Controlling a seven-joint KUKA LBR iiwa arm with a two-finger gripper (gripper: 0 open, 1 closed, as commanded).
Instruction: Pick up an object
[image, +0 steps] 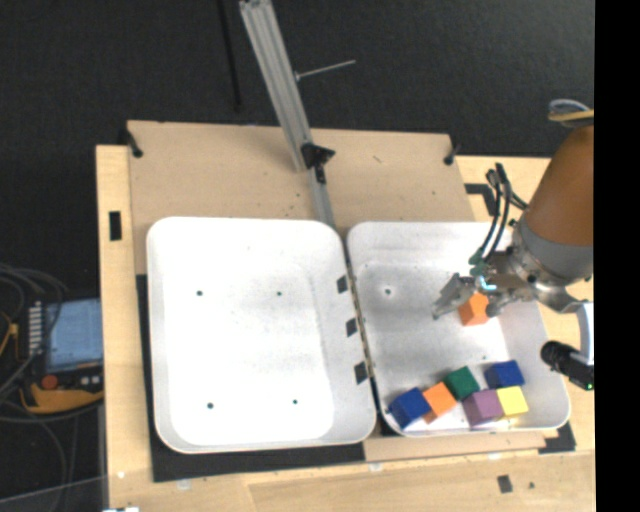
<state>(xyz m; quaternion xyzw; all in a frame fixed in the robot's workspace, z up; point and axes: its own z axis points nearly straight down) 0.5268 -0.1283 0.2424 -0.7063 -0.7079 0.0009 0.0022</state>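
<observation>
The right bin (400, 260) is smooth white plastic with rounded corners, and at its 5 o'clock corner sit small hard blocks: a blue cube (409, 405), an orange cube (439, 398), a green cube (461, 382), a purple cube (483, 405), a yellow cube (513, 401) and another blue cube (504, 375). The arm's round orange band (568, 190) is cut off at 3 o'clock. The gripper (474, 300) sits over the bin's 3 o'clock side with a small orange block (473, 311) right under it, but I cannot tell if the pincer is apart or together.

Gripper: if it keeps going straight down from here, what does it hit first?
Likely the orange block right under the gripper, then the right bin floor. Depth is hard to judge from this slanted view.
</observation>
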